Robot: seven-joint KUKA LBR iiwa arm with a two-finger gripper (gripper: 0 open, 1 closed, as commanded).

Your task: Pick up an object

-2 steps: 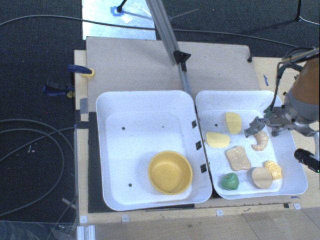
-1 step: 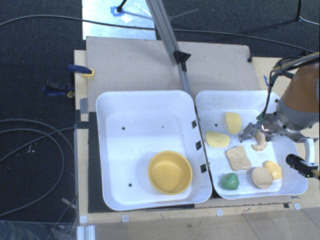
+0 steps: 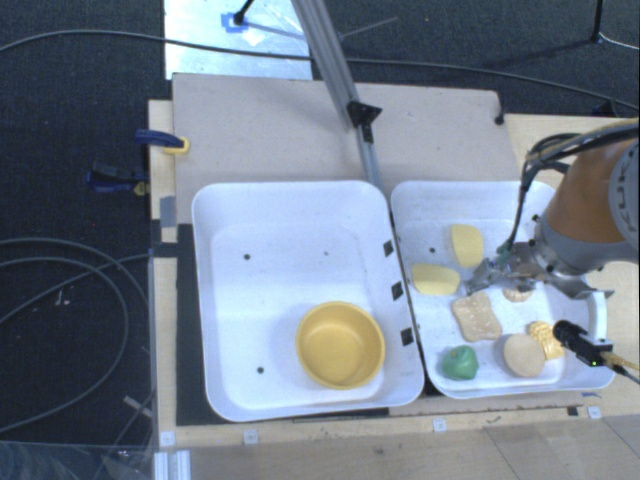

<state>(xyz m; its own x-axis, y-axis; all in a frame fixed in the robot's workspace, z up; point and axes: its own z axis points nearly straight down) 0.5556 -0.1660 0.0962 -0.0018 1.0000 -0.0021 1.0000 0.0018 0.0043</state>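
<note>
The right bin (image 3: 425, 200) holds the loose things any pick would come from. A yellow block (image 3: 466, 244) lies toward its far middle, and a second yellow piece (image 3: 435, 280) lies nearer and to its left, close to the wall shared with the other bin. A tan cracker (image 3: 476, 317) sits just near of these, tilted. A green lump (image 3: 460, 362) rests at the near edge of the bin, left of a pale round piece (image 3: 522, 355), and a small ridged yellow piece (image 3: 545, 337) touches that round piece on its right. A small pale item (image 3: 517, 292) lies under the wrist and is partly hidden.

The gripper (image 3: 488, 276) hangs low over the middle of this bin, just far of the cracker and right of the second yellow piece. Its tip is a small grey blur, so whether it is spread or clenched cannot be told, and nothing can be seen caught in it.

The arm (image 3: 590, 208), with its orange band, comes in from the right over the bin's right rim.

The left bin (image 3: 230, 208) holds a yellow bowl (image 3: 340, 344), upright, toward its near right corner. A grey pole (image 3: 335, 63) slants down from the far side to the gap between the bins.
</note>
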